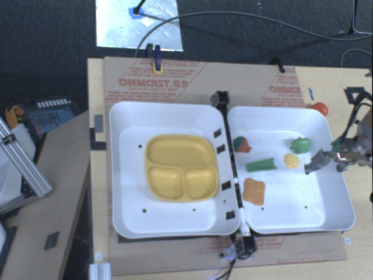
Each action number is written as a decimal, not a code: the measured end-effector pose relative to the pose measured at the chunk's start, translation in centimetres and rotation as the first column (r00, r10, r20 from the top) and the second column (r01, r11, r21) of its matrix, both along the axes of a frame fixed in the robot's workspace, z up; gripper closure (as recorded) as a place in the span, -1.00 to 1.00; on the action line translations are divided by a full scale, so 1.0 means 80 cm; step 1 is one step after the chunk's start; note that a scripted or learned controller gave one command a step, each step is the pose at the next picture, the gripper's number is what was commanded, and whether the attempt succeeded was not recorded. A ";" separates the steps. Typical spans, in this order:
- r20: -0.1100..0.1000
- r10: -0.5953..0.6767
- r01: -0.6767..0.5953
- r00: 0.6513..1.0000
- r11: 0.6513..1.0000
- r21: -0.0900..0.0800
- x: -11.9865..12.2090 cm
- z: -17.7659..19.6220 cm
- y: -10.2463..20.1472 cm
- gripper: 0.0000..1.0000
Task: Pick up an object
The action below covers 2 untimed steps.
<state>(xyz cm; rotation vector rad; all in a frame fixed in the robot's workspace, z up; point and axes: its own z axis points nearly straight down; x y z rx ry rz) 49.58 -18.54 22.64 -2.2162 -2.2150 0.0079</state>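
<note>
The end effector hangs low at the right bin's right side; I cannot tell whether it is open or closed. The nearest candidate, a small yellow toy, lies just beside it, with a green pepper-like piece behind and a green cylinder further left. A clean pick likely means centring over the yellow toy before descending, clear of its neighbours.
</note>
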 end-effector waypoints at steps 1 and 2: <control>0.010 0.004 -0.004 1.000 1.000 -0.003 0.003 0.007 0.001 -1.00; 0.008 0.002 -0.002 1.000 1.000 -0.002 -0.003 -0.049 -0.005 -1.00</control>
